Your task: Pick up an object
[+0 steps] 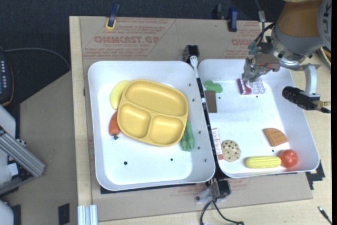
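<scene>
Your gripper (254, 77) sits low over the right bin (305, 129), fingers narrow on a small red-and-white packet (250, 87), apparently pinched. Count one cookie (230, 150), one corn cob (263, 162), one tomato (288, 158), one yellow tray (151, 111).

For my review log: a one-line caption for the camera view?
Gripper low over a small packet in the right bin; yellow tray fills the left bin.

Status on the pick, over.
End effector low in right bin, over small red-and-white packet. Grasp unconfirmed. Green toy and brown block to its left, apart from the packet.
</scene>
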